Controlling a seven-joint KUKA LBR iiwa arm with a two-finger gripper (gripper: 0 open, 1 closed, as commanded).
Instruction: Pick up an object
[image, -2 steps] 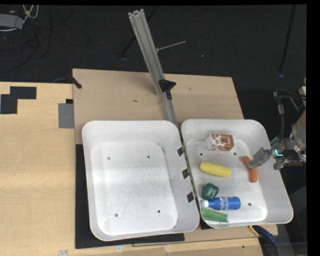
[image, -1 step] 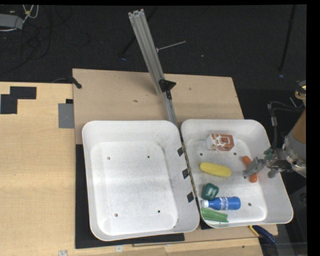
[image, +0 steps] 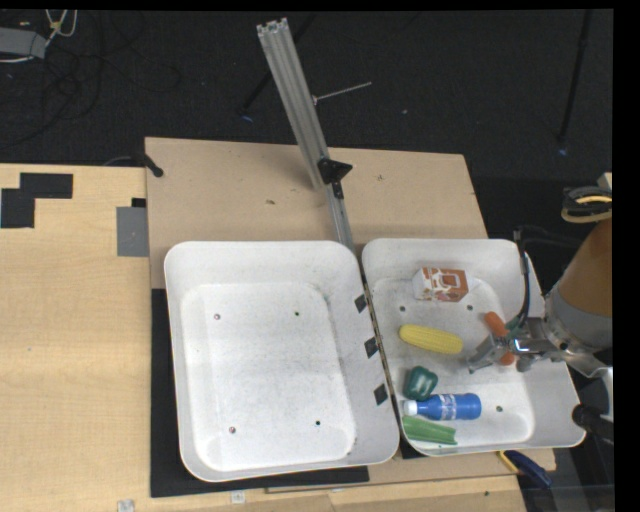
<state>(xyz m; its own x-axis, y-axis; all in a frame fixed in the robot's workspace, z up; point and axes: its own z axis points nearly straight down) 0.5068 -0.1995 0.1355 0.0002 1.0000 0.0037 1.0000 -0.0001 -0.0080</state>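
Gripper (image: 492, 352) low in the right bin (image: 545, 425), near a carrot (image: 495, 324), with nothing visibly held.

The carrot, a small orange piece, lies just beside the gripper on its far side, maybe touching it; I cannot tell if the jaws are spread or pressed together, because the tip is too small and blurred. The corn (image: 431, 339) lies near the gripper, to the side away from the arm. A blue bottle (image: 447, 406) is on its near side, with a green piece (image: 421, 381) and a green pod (image: 430, 431) further out. A red and white carton (image: 442, 283) sits well beyond the carrot. The left bin (image: 180, 265) is well apart. I judge the step is the reach and descent onto an object. The next move calls for centring over the carrot or corn, then closing and lifting straight.
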